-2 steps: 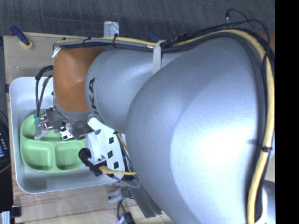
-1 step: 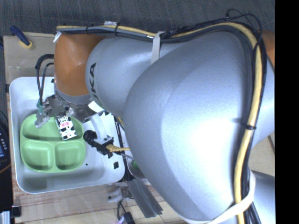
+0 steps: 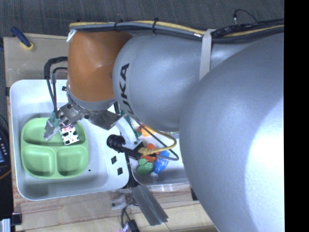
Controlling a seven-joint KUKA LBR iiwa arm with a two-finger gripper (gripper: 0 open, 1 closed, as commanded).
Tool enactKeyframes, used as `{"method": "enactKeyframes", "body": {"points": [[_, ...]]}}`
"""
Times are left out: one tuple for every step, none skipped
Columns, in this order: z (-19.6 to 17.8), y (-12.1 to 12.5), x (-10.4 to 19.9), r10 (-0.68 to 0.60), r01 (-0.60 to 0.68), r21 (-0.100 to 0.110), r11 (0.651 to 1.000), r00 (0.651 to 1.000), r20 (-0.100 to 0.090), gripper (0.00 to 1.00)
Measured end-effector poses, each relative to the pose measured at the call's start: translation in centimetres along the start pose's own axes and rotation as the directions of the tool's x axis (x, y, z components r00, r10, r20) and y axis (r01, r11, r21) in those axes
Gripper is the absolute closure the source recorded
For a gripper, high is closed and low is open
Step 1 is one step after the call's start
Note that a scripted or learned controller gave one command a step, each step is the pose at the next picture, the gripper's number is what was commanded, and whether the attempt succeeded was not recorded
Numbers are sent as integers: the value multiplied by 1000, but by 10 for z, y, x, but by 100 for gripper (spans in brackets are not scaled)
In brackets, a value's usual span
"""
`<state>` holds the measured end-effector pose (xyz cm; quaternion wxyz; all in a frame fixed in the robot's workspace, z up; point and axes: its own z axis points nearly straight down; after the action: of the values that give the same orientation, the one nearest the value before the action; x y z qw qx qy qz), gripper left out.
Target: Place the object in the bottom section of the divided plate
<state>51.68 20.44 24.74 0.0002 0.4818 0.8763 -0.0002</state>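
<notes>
The arm (image 3: 212,105) enters from the right and covers most of the view, its orange band (image 3: 91,64) sitting above the left bin (image 3: 29,187). The tool (image 3: 59,125) is positioned over the green divided plate (image 3: 53,161), above the rim of its large upper section. A small white object with dark markings (image 3: 70,136) sits between the tips of the tool, which is closed around it and grasping it. The object is over the right part of the upper section, close to the ridge that separates it from the two lower sections. The plate lies in the left part of the left bin, near its left wall. A black cable (image 3: 50,81) loops from the wrist down toward the tool. Between the bins, black brackets (image 3: 118,144) and orange and blue wires (image 3: 159,151) hang beneath the arm. A green ball-like item (image 3: 144,167) and a blue item (image 3: 161,164) lie in the right bin (image 3: 164,185), largely hidden by the arm. A blue-and-yellow clamp (image 3: 21,37) sits at the upper left corner of the surface (image 3: 34,57).
</notes>
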Motion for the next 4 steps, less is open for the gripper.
{"method": "enactKeyframes", "body": {"points": [[66, 45, -41, 292, -292, 3, 956, 956, 1, 0], [62, 6, -4, 328, -328, 6, 945, 945, 0, 0], [80, 5, 5, 252, -252, 7, 968, 968, -1, 0], [115, 9, 3, 205, -205, -5, 979, 979, -2, 0]]}}
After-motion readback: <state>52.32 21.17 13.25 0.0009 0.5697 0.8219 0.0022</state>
